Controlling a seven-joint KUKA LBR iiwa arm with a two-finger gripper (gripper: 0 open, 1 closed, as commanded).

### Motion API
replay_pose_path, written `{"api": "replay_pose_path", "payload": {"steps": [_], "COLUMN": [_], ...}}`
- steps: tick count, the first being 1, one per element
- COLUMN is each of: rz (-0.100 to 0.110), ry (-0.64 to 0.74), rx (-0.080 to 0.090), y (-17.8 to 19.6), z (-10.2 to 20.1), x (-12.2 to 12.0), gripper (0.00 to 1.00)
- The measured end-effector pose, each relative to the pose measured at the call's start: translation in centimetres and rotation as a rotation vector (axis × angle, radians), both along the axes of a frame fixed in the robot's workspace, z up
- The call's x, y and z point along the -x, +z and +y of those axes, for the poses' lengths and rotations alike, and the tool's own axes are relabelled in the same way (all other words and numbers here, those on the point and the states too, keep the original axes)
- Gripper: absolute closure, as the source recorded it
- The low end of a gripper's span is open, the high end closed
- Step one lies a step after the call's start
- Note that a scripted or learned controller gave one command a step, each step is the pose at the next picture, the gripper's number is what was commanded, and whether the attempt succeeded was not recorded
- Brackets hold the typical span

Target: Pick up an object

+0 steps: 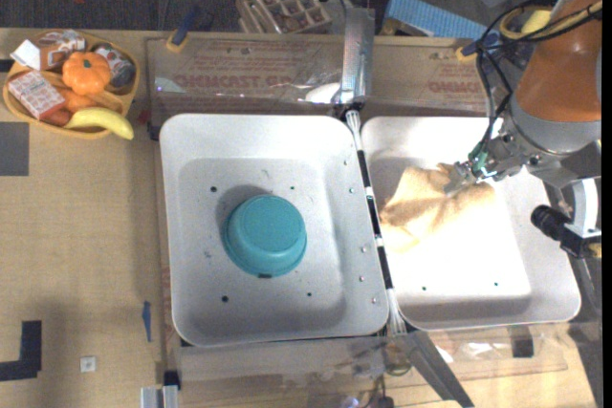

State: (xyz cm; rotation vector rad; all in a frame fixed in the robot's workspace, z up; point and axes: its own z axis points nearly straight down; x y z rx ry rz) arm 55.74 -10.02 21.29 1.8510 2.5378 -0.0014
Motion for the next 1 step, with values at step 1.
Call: {"api": "replay_pose_path", "payload": {"steps": [1], "rz": [-0.002], "ry": [0.075], "rx": [0.001], "y": [0.23], "z": [0.42], "x": [-6.28], "gripper": [1.0]}}
